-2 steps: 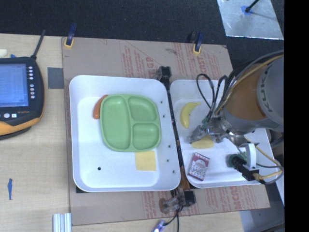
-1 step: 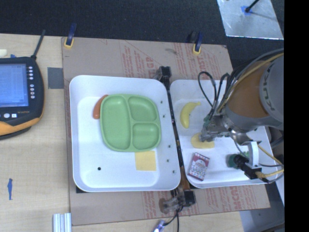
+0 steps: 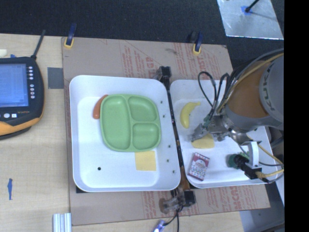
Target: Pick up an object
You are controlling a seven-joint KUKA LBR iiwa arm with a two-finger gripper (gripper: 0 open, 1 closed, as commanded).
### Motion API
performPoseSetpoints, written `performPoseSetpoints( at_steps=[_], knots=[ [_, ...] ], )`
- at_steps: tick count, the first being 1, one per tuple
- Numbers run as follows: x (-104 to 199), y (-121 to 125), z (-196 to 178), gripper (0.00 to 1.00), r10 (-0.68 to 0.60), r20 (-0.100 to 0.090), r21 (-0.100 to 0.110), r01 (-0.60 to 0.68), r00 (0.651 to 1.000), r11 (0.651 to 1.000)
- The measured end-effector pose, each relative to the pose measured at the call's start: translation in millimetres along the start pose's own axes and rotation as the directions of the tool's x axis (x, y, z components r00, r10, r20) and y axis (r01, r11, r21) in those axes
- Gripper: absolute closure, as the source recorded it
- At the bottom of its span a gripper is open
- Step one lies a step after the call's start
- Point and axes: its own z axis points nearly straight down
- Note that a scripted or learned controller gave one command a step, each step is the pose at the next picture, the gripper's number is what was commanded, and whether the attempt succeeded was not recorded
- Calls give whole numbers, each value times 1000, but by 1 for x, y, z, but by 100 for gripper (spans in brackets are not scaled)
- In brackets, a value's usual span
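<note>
I see two white bins side by side on the counter: the left bin (image 3: 79, 129) carries one green divided tray (image 3: 130, 122), one yellow square (image 3: 146, 161) near its front edge and one orange piece (image 3: 97, 108) tucked at the tray's left. In the right bin (image 3: 215, 181) my jaws (image 3: 206, 131) sit just over a pale yellow piece (image 3: 203, 142), touching or nearly so; I cannot tell how far they are parted. One banana (image 3: 188, 113) lies just beyond, long axis toward the back edge, and one red packet (image 3: 198, 166) toward the front.

Robotics lab: teach pendant (image 3: 17, 96), clamped cardboard (image 3: 145, 52).
</note>
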Motion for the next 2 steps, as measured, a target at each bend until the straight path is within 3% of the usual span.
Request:
performPoseSetpoints(
  at_steps=[1,2],
  knots=[
    [-1,0,-10,100,-1,0,2,1,1000,1000],
    [-1,0,-10,0,-2,1,2,2,1000,1000]
  ],
)
